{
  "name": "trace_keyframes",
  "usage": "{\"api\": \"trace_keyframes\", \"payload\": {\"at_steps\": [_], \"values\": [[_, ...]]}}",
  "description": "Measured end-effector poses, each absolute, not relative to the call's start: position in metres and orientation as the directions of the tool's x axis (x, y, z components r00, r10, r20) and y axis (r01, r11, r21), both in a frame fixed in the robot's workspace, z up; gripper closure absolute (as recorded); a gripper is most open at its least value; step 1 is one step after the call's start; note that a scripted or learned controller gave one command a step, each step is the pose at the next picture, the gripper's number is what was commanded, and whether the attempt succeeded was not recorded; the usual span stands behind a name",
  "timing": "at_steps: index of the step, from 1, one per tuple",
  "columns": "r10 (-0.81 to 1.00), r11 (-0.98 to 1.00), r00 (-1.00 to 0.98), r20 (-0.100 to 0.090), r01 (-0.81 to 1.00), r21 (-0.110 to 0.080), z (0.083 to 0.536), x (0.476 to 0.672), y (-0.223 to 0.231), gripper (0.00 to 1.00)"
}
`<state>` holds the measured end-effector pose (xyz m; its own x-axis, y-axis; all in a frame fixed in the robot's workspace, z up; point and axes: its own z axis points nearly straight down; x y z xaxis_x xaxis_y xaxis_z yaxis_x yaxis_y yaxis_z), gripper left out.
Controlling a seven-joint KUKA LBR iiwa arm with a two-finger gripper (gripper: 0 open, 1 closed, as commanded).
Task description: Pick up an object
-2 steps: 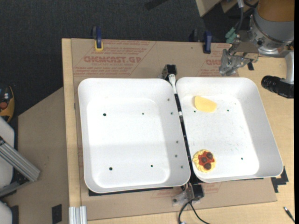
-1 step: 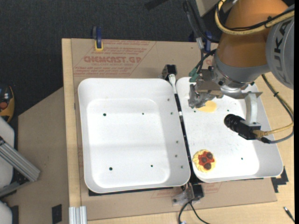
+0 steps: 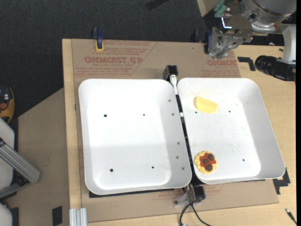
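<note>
Nothing is picked up yet. The gripper hangs above the tabletop's far edge, beyond the right bin; whether its fingers are open or closed I cannot tell. A yellow piece and a small toy pizza lie in that bin's left half.

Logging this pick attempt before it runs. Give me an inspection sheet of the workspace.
Surface: brown board bearing left bin and right bin, side by side.
Job's things: yellow piece and small pizza-like toy, both in right bin, apart.
Clutter: nothing seen in left bin.
Grippers: pincer hangs above the board beyond right bin, holding nothing visible.
Cables: black cable at the near edge.
Surroundings: blue-yellow clamp; dark floor.
</note>
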<state>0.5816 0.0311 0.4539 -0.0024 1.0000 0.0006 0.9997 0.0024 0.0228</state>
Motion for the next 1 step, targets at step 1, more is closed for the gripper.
{"api": "trace_keyframes", "payload": {"at_steps": [1], "values": [[1.000,0.010,-0.010,0.001,1.000,-0.009,0.3595,0.5679,0.1288,1.00]]}}
